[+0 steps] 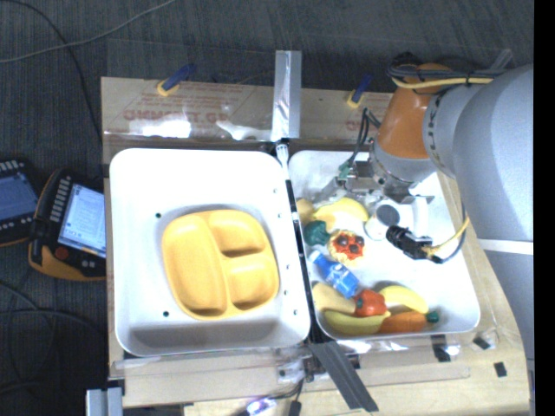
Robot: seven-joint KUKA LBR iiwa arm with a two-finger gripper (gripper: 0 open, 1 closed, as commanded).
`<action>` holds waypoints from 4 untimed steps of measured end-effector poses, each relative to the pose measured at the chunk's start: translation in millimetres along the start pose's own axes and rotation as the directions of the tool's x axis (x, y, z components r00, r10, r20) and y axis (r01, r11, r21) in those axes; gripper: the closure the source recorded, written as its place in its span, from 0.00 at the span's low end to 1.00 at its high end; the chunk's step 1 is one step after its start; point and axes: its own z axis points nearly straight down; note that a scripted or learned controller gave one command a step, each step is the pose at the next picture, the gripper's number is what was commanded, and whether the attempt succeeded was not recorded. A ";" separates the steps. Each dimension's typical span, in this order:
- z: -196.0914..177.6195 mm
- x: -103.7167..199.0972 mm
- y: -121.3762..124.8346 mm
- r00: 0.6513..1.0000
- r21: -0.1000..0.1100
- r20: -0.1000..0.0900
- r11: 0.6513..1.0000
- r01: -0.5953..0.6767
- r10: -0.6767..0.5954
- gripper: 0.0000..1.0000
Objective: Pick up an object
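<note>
The gripper (375, 199) hangs over the right bin (460, 306), by the pale lemon (342, 209); I cannot tell its state. Best to lower straight, centred, clear of the bottle (334, 275)

So two bins sit side by side on the tabletop (130, 111). The left bin (139, 232) just has a divided tray (221, 260) in the middle. The right bin (460, 306) is packed: bottle (335, 275) near the dividing wall, bananas (351, 321) along the front edge, a carrot (403, 322) beside them. The arm (486, 146) reaches in over its back right corner. A handheld pendant (69, 225) lies off to the left.
</note>
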 end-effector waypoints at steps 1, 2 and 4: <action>-0.2 1.2 -10.2 0.994 -0.001 0.000 0.994 -0.114 0.114 0.00; -0.6 4.7 -8.3 0.999 -0.001 0.009 0.999 -0.051 0.051 0.00; -2.4 -18.7 -101.1 0.982 -0.002 0.005 0.982 0.191 -0.191 0.00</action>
